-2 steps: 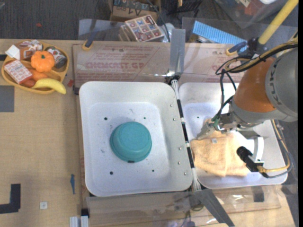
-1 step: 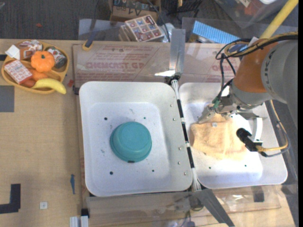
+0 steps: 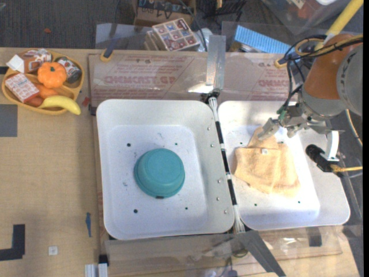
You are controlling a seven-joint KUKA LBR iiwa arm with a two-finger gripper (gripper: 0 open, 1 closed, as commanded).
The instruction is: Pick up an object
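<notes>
Lying crumpled: soft tan cloth [image 3: 268, 167]; round teal bowl [image 3: 160, 172] inverted.

A light wooden bench [image 3: 46, 172] meets dark grey carpet [image 3: 52, 10], with cardboard boxes [image 3: 164, 7] stacked behind.

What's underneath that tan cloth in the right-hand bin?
The tan cloth lies crumpled on the right bin, whose white floor shows around it. Anything beneath its folds is covered. The end effector hangs at its upper edge.

bowl [image 3: 159, 172] in left bin [image 3: 109, 126] | cloth [image 3: 268, 169] in right bin [image 3: 331, 206] | hand [image 3: 275, 126] seemingly at cloth's rear
</notes>
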